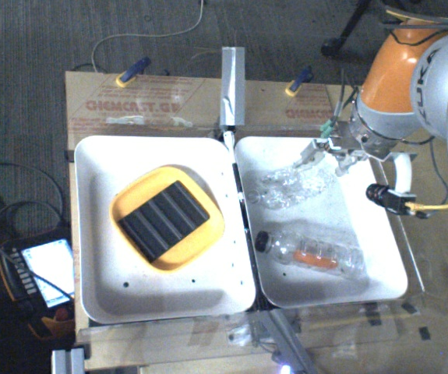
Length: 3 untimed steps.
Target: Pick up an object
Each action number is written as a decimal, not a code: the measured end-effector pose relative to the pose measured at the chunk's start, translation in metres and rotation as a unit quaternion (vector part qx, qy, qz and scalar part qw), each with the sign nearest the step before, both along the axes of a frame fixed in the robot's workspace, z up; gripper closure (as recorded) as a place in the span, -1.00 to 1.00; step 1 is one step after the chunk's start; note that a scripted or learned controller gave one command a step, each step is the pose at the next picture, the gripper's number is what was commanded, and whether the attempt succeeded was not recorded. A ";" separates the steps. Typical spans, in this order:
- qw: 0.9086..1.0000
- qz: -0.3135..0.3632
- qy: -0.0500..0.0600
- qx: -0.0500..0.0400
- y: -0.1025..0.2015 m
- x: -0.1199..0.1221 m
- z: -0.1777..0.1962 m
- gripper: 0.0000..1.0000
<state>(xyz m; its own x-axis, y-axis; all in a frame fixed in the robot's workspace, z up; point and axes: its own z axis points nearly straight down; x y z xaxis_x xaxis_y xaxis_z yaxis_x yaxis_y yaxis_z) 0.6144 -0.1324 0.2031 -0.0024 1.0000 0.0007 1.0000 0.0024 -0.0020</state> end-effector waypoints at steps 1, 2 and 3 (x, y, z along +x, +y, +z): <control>0.996 -0.086 0.001 0.001 -0.016 -0.018 -0.076 -1.00; 0.993 -0.121 0.000 0.000 0.000 0.012 -0.065 -1.00; 0.996 -0.086 -0.001 -0.002 -0.061 -0.002 -0.042 -1.00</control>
